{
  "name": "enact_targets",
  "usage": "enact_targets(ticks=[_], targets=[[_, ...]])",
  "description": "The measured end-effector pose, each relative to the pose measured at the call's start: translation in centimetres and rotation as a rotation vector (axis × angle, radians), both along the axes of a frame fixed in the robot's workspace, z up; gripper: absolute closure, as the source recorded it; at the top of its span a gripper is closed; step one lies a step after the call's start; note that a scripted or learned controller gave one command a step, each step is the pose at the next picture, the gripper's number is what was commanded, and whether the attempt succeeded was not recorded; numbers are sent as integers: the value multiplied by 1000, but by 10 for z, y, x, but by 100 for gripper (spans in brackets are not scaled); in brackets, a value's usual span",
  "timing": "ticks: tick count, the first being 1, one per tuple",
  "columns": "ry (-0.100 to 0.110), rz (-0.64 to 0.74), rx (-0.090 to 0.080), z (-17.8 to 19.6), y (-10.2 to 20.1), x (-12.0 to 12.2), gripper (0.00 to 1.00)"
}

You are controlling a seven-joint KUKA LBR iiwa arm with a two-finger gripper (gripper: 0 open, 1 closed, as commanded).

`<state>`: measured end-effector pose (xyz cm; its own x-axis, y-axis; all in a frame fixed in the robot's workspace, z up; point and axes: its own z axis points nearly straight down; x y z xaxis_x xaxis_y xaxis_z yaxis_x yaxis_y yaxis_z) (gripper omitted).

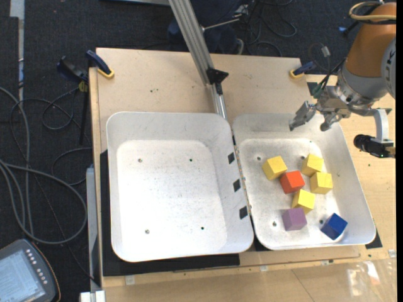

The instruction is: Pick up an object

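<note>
The arm (371,49) reaches in from the right, and its hand (313,119) hangs above the far rim of the right bin (352,168). The two fingers (301,117) are spread apart, and nothing is between them, so the hand is open and empty.

The blocks lie in the right bin, well apart from the hand, toward the near side. An orange block (291,182) sits in the middle of the group. A yellow block (274,167) is just beside it on the left. Three more yellow blocks (321,181) are close around it on the right side. A purple block (294,219) is nearer to the front, and a blue block (334,226) stands near the front right corner.

The left bin (126,137) lies beside the right bin on the bench (157,80).
</note>
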<state>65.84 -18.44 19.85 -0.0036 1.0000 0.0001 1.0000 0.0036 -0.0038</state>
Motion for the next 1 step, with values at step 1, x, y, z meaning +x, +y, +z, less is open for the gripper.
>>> enact_targets(ticks=[1], targets=[[2,0,1,-64,6,-1,0]])
